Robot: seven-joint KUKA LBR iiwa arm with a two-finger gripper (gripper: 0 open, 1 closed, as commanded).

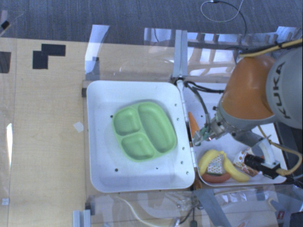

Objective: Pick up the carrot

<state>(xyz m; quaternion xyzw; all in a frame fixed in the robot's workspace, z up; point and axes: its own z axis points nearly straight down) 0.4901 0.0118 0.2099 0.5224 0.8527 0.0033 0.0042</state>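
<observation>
A light wooden tabletop [42, 141] holds two shallow white plastic bins side by side. The left white bin [102, 169] has a green plastic plate [144, 130] with three parts lying flat near its middle.

The right white bin [279, 179] starts just past the wall the two bins share. A thin orange carrot [193, 123] lies along that wall, at the left edge of the right bin. The gripper [204, 135] hangs just beside the carrot, on its right, near its lower end. I cannot tell how the gripper is set.

Near the front edge of the right bin sit a yellow toy banana [235, 169], a red piece [215, 178] and a small packet [244, 157]. The big grey and orange arm [251, 91] covers much of that bin.
</observation>
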